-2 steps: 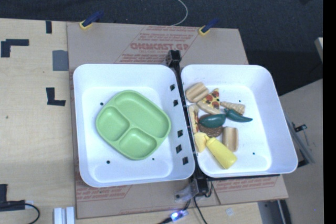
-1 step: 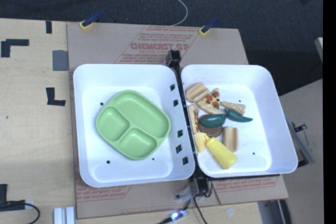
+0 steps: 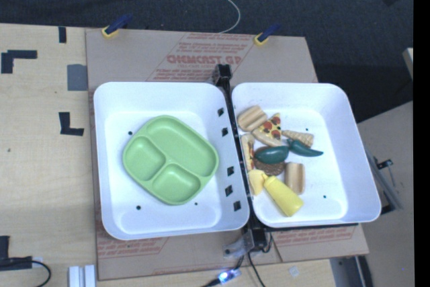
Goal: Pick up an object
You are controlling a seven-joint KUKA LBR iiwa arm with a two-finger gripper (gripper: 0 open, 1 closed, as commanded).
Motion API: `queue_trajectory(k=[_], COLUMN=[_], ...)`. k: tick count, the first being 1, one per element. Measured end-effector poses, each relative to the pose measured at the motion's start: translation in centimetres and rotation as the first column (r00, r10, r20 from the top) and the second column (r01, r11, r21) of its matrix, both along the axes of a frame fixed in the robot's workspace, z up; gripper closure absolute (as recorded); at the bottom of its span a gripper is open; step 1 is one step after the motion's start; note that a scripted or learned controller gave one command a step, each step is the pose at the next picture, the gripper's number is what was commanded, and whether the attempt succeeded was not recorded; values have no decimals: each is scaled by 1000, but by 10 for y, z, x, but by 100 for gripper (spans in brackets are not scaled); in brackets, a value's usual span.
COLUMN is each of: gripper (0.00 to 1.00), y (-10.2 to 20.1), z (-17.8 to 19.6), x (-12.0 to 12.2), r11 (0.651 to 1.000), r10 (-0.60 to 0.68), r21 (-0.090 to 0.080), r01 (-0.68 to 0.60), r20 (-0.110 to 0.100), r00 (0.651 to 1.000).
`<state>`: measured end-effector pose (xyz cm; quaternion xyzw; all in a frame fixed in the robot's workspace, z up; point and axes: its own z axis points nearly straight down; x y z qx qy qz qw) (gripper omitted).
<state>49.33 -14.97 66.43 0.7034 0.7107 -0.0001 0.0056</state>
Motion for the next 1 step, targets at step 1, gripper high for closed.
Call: queue_trajectory(k=[1], gripper=[100], y=[1], z=[10], x=[1], r11=[1000], r10=[1], r21=[0], r01=[-1], r20=[1], r00=[1000])
